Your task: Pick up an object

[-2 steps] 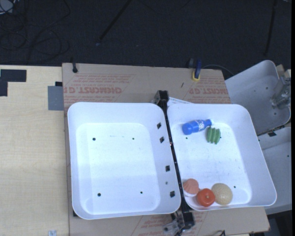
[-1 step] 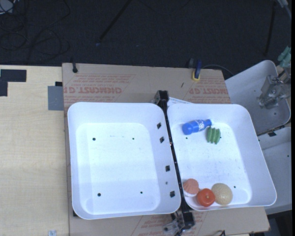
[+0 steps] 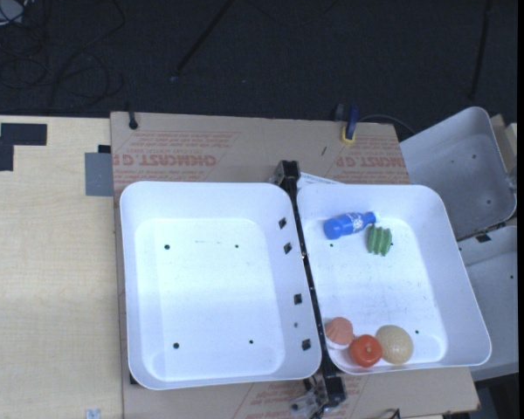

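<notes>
The left bin touches the right bin, where a blue bottle and a green object lie near the far edge, and a pink piece, a red ball and a beige ball crowd the near edge.

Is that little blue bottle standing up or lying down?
Lying down. The blue bottle rests on its side on the floor of the right bin, beside a green object.
</notes>
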`<state>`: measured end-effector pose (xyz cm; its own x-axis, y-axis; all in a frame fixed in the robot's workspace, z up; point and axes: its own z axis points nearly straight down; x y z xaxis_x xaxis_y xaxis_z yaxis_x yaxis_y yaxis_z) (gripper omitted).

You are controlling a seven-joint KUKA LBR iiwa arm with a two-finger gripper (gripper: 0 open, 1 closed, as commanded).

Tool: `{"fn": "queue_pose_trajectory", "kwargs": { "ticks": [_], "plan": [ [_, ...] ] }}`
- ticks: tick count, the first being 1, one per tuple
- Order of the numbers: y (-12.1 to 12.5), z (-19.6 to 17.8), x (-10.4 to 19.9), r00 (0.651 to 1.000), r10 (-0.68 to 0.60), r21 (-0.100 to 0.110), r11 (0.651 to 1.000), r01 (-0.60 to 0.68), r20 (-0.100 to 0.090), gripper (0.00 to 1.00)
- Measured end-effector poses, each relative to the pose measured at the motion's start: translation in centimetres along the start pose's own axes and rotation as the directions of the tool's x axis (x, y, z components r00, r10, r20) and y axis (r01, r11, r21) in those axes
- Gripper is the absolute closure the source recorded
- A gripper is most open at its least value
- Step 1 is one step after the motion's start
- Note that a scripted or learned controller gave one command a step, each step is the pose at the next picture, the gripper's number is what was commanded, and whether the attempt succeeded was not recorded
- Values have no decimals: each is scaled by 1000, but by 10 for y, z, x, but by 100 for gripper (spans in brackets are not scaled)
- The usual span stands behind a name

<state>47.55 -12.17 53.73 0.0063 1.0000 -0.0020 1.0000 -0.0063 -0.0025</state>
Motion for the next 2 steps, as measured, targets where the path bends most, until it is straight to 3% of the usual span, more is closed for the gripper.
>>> {"fn": "queue_pose_trajectory", "kwargs": {
  "ticks": [2],
  "plan": [
    [0, 0, 62, 1000, -10, 1, 1000, 10, -3, 100]
  ]
}}
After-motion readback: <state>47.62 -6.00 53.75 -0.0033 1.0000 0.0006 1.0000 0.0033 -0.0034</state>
